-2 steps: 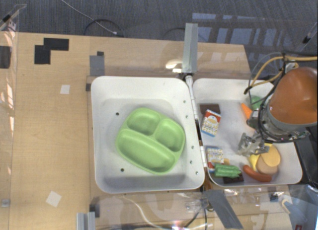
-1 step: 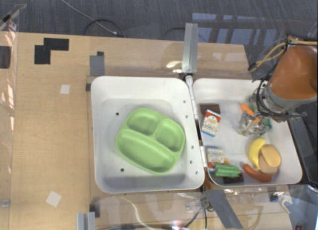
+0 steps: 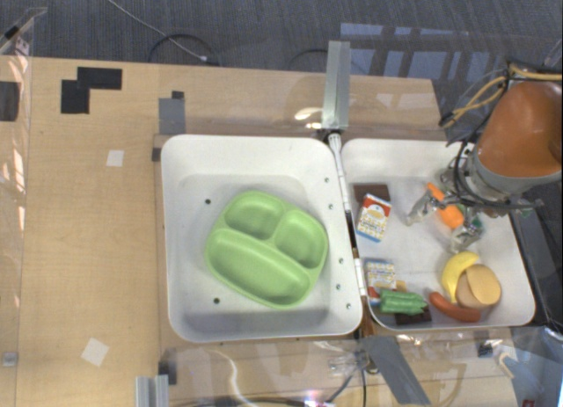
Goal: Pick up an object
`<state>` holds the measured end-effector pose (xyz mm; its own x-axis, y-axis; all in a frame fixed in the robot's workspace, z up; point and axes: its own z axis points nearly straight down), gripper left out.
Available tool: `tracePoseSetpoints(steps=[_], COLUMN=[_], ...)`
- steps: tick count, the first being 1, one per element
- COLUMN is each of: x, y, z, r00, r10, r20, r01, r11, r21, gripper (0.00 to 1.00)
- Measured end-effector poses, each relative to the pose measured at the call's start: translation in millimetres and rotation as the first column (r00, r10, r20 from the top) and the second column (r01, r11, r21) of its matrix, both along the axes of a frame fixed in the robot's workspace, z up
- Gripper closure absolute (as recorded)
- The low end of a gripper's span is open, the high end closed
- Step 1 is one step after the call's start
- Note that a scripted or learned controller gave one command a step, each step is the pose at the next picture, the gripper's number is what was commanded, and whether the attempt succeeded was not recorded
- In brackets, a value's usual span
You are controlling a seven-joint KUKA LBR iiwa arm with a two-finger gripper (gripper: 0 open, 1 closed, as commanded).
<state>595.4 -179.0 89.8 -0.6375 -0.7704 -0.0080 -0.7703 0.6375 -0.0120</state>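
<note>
In the right bin, my gripper hangs low over the bin's right half, under the orange band of the arm. Its two metal fingers are spread apart, so it is open. A small orange object lies between them, and I cannot tell whether either finger touches it. Just below sit a yellow banana and a tan round piece. A red sausage-like item lies at the bin's front edge.
A small red-and-white carton and a smaller printed pack lie by the right bin's left wall, with a green and dark item in front. The left bin holds a green divided plate.
</note>
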Motion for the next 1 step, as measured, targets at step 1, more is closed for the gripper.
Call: tracePoseSetpoints(steps=[1], x=[5.0], y=[2.8], z=[15.3], r00=[1.000], r10=[0.002], r20=[0.015], r01=[-0.002], r11=[1.000], r21=[0.002], gripper=[1.00])
